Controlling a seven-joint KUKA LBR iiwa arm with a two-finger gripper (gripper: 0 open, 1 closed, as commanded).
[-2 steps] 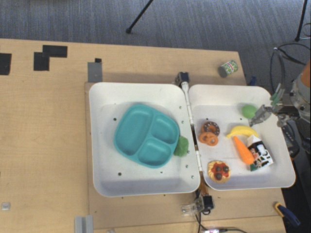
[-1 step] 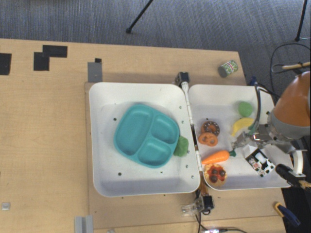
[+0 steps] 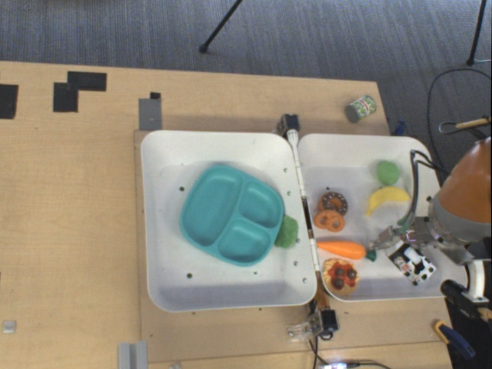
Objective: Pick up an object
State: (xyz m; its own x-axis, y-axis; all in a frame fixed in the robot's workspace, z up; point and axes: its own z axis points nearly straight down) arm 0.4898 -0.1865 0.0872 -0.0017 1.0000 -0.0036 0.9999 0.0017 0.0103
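Seen from above at a slant, a bench bears two white bins side by side. The left bin (image 3: 161, 206) holds a teal tray (image 3: 232, 214) with compartments, lying tilted, and a small green piece (image 3: 287, 231) touching the tray's right edge. The right bin (image 3: 346, 151) holds the loose toys: a green ball (image 3: 388, 172) at the far side, a banana (image 3: 387, 197) just near of it, a brown donut (image 3: 334, 201) and an orange pretzel-like piece (image 3: 330, 221) touching each other, a carrot (image 3: 341, 249), and a tart (image 3: 341, 275) at the near edge. The arm (image 3: 465, 194) reaches in from the right, and its gripper (image 3: 389, 241) sits low inside the right bin, just right of the carrot's green end and near of the banana. Nothing shows between the fingers, so by my reading nothing is picked up yet; the grasp and the lift remain. Whether the fingers stand apart or together I cannot tell, since they are small and blurred. The arm's body is cut off at the right edge. A small can (image 3: 360, 108) lies on the bench beyond the bins.
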